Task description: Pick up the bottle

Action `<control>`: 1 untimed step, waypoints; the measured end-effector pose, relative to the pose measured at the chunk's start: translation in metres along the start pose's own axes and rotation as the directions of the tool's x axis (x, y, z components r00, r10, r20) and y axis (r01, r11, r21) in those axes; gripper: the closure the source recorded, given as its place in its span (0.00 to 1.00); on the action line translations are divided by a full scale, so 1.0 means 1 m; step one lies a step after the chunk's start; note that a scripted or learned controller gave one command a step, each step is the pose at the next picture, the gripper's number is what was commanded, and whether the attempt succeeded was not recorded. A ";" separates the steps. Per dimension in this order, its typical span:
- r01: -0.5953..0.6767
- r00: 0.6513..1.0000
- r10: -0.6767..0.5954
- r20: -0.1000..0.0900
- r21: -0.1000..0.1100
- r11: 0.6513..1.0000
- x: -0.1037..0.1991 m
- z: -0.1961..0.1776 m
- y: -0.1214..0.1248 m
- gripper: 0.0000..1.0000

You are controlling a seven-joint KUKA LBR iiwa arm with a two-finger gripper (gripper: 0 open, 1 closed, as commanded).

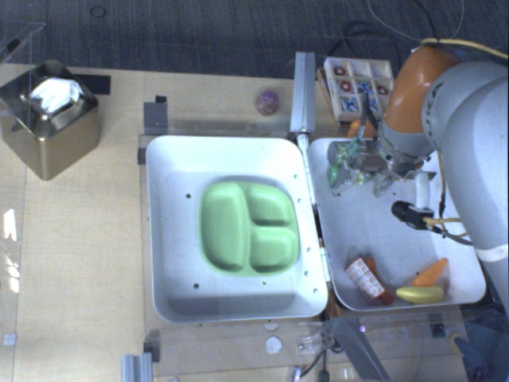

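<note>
Bottle (343, 164), clear with greenish tint, lies in the far left corner of the right bin (350, 237), its long axis unclear. The pincer (367, 168) hangs just beside it; whether its fingers grip, I cannot tell.

The pale wooden worktop (71, 237) carried two shallow white bins side by side, the left bin (171, 213) and the right bin (469, 281). A brass-coloured box (56, 138) stood at its far left, and a small purple ball (267, 102) lay behind the bins.
</note>
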State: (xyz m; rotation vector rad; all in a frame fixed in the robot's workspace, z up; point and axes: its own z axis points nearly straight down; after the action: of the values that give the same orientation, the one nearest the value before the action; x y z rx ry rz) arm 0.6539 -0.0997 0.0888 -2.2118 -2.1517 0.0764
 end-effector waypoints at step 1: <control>-0.091 0.996 0.091 -0.014 -0.026 0.995 -0.003 0.000 -0.003 0.00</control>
State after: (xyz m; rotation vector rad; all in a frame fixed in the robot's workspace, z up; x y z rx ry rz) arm 0.6512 -0.1028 0.0890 -2.3180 -2.0568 0.0368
